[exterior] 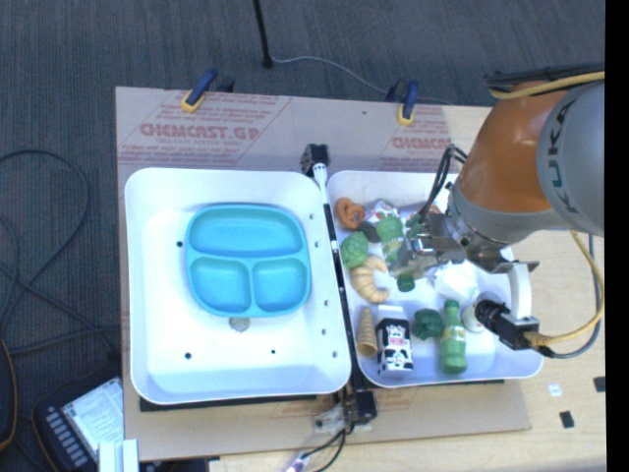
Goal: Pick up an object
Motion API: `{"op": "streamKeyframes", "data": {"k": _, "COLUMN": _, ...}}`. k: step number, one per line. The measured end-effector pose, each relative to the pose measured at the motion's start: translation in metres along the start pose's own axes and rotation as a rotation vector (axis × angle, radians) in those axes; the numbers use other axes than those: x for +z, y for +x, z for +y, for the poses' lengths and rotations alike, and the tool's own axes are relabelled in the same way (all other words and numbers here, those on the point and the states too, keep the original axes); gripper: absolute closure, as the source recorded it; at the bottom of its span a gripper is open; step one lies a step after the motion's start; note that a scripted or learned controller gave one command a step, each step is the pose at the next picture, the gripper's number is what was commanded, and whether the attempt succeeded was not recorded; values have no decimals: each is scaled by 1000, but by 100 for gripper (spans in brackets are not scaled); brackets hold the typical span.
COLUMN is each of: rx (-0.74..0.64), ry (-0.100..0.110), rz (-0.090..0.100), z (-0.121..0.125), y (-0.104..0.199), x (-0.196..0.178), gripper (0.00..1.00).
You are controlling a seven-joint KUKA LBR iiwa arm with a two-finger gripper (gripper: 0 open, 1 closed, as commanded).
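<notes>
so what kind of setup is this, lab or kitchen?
Likely a robot lab, a bin-picking rig. A board clamped to the bench carries two white bins, the arm reaches into the right one over toy food, and loose cables lie on grey carpet.

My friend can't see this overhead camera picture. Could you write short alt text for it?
A grey robot arm with an orange band reaches from the right into the right-hand shallow white bin, its tool low among small toy foods, including a green plastic bottle. The left white bin holds a blue three-compartment plastic tray.
</notes>
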State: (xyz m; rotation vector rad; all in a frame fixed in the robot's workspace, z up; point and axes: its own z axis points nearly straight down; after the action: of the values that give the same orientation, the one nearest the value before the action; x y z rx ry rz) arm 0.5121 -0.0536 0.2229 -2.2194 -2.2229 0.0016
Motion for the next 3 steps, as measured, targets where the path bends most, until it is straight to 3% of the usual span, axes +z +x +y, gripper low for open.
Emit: {"op": "streamKeyframes", "data": {"k": 3, "rx": -1, "ry": 0, "rz": -1, "z": 1, "y": 0, "x": -29, "gripper": 100}}
